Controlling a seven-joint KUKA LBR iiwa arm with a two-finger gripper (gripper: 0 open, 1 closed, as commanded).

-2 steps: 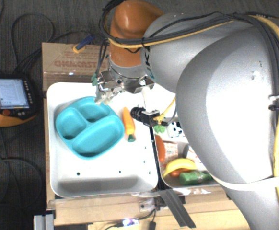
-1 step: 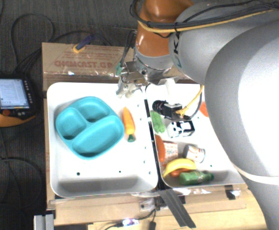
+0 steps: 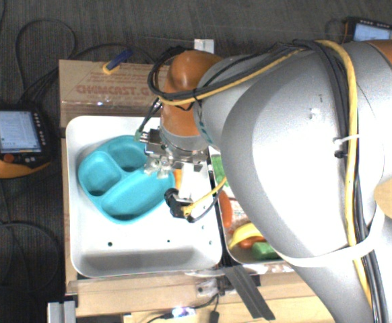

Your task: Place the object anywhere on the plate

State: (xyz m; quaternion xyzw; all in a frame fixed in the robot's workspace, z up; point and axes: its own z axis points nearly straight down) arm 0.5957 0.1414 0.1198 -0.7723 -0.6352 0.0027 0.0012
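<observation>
Gripper sits over the right rim of the blue divided plate, at the end of the grey arm whose orange band shows just above the wrist. Whether it is open or closed, or has anything in it, cannot be told from this angle; the wrist body hides it.

Writing: the brown cardboard behind the bins carries red lettering, too faint and partly covered to read with certainty. The teach pendant at 9 o'clock on the floor has a lit screen, its text too small to make out.

The left bin holds the plate, which has three compartments, all showing bare blue. The right bin lies mostly under the arm; in the visible strip at 5 o'clock from the gripper lie an orange carrot-like piece, a yellow object and a green object. Which of these is the task's object cannot be told.

White floor of the left bin is open at 6 o'clock from the plate, towards the near rim. Black and yellow cables loop just beside the plate's right edge.
</observation>
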